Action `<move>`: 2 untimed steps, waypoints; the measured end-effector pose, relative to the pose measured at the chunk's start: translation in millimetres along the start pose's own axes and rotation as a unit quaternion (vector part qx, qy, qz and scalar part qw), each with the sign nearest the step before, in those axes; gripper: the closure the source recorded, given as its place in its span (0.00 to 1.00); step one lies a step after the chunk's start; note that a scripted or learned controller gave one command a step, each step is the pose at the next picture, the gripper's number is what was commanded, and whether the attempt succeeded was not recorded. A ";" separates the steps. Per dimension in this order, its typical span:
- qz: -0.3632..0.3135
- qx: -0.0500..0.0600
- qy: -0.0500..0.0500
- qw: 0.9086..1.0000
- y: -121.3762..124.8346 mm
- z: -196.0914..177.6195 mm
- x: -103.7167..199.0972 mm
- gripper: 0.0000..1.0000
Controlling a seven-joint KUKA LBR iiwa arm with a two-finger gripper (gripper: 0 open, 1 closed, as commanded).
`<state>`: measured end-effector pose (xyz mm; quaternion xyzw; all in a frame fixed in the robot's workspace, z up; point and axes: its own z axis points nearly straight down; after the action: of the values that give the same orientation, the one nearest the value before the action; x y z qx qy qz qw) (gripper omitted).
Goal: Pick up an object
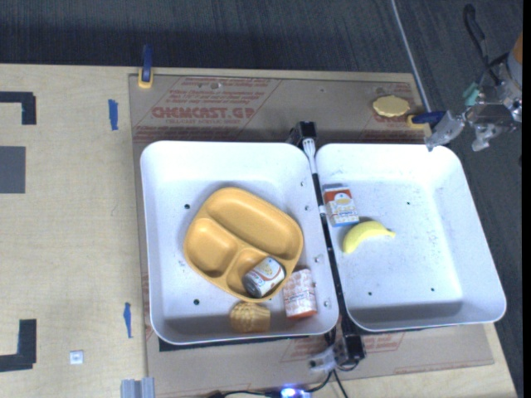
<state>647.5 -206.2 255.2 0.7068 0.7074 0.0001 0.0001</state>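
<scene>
Glossy yellow divided tray (241, 237) cradles a small can (264, 277) in the left bin (166, 172); a smooth curved banana (366, 235) lies right. Gripper (461, 131) hovers, jaws apart, holding nothing.

The left bin (158, 222) is crowded: a yellow divided tray (236, 226) fills its middle, with a can (264, 277) resting in it, and a small bottle (299, 293) and a waffle-like piece (250, 315) along the lower edge. In the right bin (465, 247), only a carton (339, 205) and a banana (365, 235) lie at the left; open floor is left to their right.
</scene>
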 end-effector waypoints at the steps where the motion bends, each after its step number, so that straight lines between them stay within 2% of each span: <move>1: 0.000 0.001 0.000 1.000 -27.1 134.8 34.5 0.00; 2: 0.001 -0.001 0.000 1.000 -82.4 169.4 55.7 0.00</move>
<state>565.1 -150.5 85.8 0.7074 0.7068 0.0005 0.0007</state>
